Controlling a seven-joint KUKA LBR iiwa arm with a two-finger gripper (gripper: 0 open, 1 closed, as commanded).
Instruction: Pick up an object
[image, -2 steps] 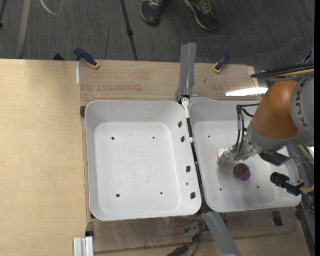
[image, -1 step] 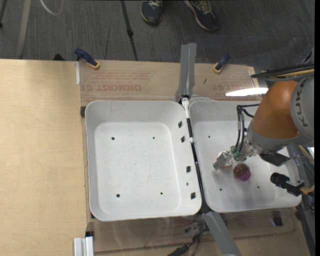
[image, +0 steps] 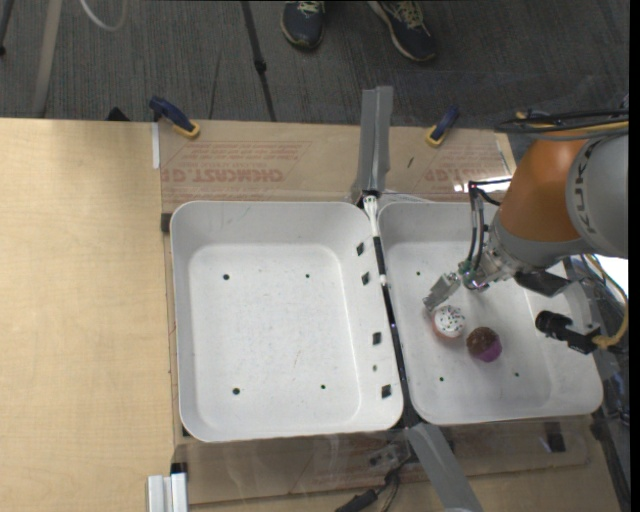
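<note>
Grey robot arm with an orange band reaching in from the right.

The arm (image: 560, 200) bends down and leftward, its orange section uppermost and the grey wrist below it. The end effector (image: 445, 292) points down and to the left at a slant, its slim metal tip lowest; cables trail beside the wrist.

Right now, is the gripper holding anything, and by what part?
Nothing held. The gripper hangs just above the white ball, with the purple ball beside it.
</note>
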